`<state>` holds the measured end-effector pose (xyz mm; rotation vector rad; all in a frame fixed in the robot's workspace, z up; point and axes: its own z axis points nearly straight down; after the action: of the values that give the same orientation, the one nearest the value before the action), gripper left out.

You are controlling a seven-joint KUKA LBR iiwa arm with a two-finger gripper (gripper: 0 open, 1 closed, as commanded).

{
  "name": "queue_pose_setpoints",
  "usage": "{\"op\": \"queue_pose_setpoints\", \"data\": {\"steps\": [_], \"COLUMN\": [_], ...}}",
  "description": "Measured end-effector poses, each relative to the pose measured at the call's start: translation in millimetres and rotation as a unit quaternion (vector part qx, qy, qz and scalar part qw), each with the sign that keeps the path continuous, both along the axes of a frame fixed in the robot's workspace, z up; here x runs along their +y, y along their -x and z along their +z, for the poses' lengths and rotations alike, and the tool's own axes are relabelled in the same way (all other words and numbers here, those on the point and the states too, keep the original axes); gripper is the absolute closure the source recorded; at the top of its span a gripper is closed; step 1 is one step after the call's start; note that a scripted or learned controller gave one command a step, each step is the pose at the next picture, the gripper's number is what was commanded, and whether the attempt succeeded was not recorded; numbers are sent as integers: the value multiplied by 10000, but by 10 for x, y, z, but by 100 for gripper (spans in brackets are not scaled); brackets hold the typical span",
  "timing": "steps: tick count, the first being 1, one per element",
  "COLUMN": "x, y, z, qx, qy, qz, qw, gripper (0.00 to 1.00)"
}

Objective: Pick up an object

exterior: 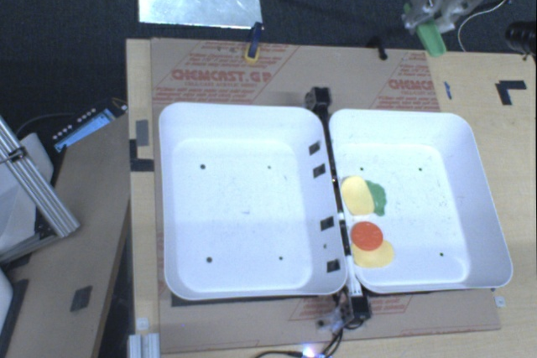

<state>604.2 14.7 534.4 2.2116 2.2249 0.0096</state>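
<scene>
While hovering beyond the right bin's point(470, 130) far edge, gripper point(430, 28) grip unreadable; nothing lifted — yellow pieces point(357, 195), orange disc point(367, 236) waiting near its left wall.

The flat brown cardboard sheet point(277, 67) under the two shallow white bins carries red printed lettering. At about eleven o'clock from the bins' shared seam, a line reads roughly "CHEMCAST GP", upside-up but faint, with smaller red print around it too blurred to read. At about one o'clock, near the sheet's far right part, a second patch of the same red print point(409, 84) appears, its letters illegible. More red print peeks out at six o'clock below the bins point(315, 310), also unreadable.
</scene>
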Motion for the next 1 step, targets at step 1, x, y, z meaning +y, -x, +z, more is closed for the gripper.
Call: {"op": "queue_pose_setpoints", "data": {"steps": [1], "x": [189], "y": [474], "z": [7], "qx": [32], "qy": [1], "qz": [-3], "qw": [10000], "gripper": [100]}}
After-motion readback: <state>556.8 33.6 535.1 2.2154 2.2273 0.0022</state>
